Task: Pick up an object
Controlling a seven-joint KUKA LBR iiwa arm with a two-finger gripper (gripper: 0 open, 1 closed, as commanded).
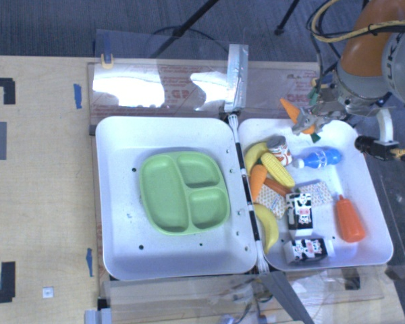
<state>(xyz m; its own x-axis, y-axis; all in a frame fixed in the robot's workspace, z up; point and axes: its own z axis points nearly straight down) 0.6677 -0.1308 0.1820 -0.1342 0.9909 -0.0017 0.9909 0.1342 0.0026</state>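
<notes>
So the left bin [115,181] just has a green divided plate [185,192] sitting in it. The right bin [374,214] is where all the stuff is: bananas [254,155], a corn cob [277,170], a carrot [257,179], two little cow-print cartons [300,210], a blue bottle [320,158] and an orange bottle [349,219] on the right side. The gripper [309,124] hangs over the far edge of that bin with something orange at its tips. Honestly can't tell if it's gripping that piece, so I wouldn't call the pick done yet.
</notes>
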